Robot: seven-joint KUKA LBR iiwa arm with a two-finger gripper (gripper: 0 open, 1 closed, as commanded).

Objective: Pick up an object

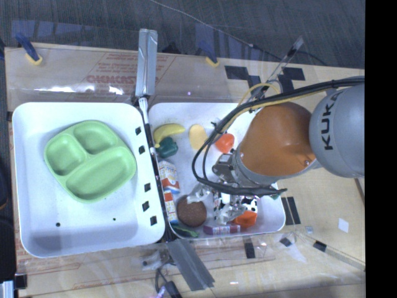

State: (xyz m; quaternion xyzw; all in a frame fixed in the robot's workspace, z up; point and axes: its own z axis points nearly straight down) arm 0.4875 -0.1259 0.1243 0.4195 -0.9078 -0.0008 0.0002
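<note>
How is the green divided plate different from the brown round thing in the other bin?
The green divided plate is pale green and by far the larger; the brown round thing is dark brown and small. The plate has three compartments; the brown thing is one plain rounded lump. The plate lies alone in the left bin, while the brown thing sits crowded among other items in the right bin. Both rest on a bin floor.

Smooth, glossy plastic — both white bins [37, 228] and the matt-green divided plate [90, 160].
</note>
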